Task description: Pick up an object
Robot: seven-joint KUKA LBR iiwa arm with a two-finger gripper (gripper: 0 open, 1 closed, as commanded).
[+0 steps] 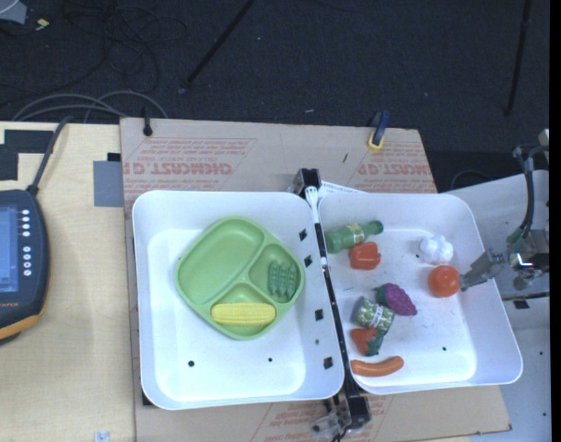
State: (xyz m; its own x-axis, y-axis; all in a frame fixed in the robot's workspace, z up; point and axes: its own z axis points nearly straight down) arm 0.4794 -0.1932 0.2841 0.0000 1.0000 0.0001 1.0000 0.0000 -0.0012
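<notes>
The right bin [483, 357] holds several small items: a green bottle [352, 236], a red block [364, 256], a white crumpled ball [436, 247], a red tomato [443, 281], purple grapes [395, 298], a small can [373, 315], a red and green piece [366, 339] and a sausage [377, 366]. My gripper [490, 269] hangs at the right bin's right rim, just right of the tomato, and is largely cut off by the frame edge. Nothing is seen held in it.
The left bin [160, 339] holds a green divided plate [211, 261] with a yellow corn cob [243, 314] and a green ridged piece [282, 279] on it. A teach pendant [8, 251] lies on the bench at far left. A black divider [321, 274] runs between the bins.
</notes>
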